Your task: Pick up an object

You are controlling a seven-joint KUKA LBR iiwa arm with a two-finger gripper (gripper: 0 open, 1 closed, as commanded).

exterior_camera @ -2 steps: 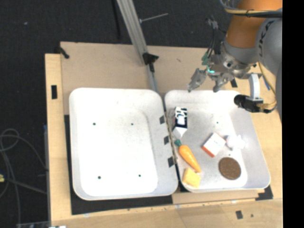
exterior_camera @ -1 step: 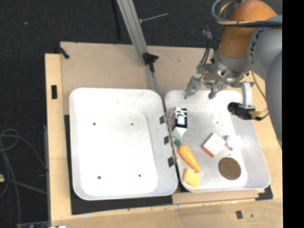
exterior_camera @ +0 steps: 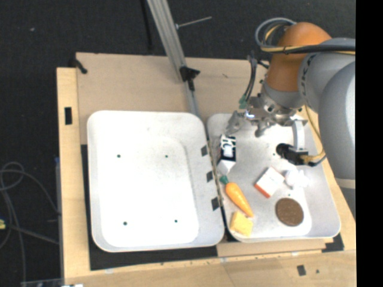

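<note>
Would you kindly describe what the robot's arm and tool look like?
The arm is thick, rounded and grey, with an orange band above the wrist. Grey cables loop beside the band. The tool is a small metallic assembly with dark parts.

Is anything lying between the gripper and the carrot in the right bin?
Judging by this view, yes. The gripper hangs over the far end of the right bin, and the carrot lies near the front left edge. A small black-and-white packet sits roughly between them, along the bin's left wall.
</note>
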